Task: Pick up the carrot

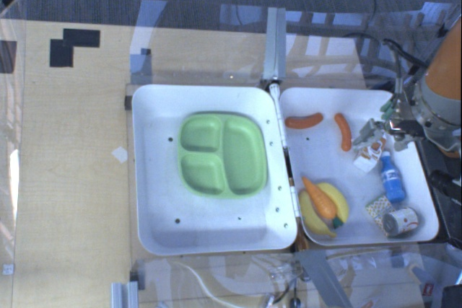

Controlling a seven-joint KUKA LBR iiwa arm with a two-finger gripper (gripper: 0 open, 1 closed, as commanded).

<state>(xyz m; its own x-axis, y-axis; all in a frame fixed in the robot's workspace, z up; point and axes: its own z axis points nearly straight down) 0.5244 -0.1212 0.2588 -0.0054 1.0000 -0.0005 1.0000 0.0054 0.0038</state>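
The orange carrot (319, 198) with a green stub end lies slanted in the near-left part of the right bin (361, 99), resting on top of a yellow banana (333, 213). My gripper (382, 132) hangs over the right side of the same bin, just above a small white carton (369, 154). It is well to the right of the carrot and farther back, and does not touch it. The grey arm with its orange band (444, 76) reaches in from the right edge.
Two reddish sausages (304, 121) (343, 132) lie at the back of the right bin. A blue bottle (392, 181), a can (401, 221) and a patterned packet (377, 208) sit near its right wall. The left bin (151, 177) holds a green divided plate (220, 155).
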